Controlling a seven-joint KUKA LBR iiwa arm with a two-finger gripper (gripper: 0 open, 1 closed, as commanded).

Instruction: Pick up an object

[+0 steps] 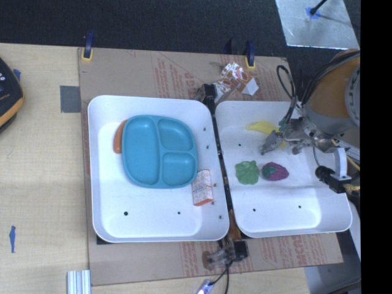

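Near bench edge: right bin, front wall bare. Farther in, green lump and purple lump sit side by side, just apart, mid-floor. Yellow piece lies toward the back wall. Gripper hangs over the right bin between yellow piece and purple lump; fingers spread a little, nothing between them. Left bin carries blue divided plate, an orange item tucked at its left edge, a small packet at its right.

Judgement: the lumps look like light, rounded toy food, possibly slick. Purple lump is nearest; pinch across its middle, straight down.
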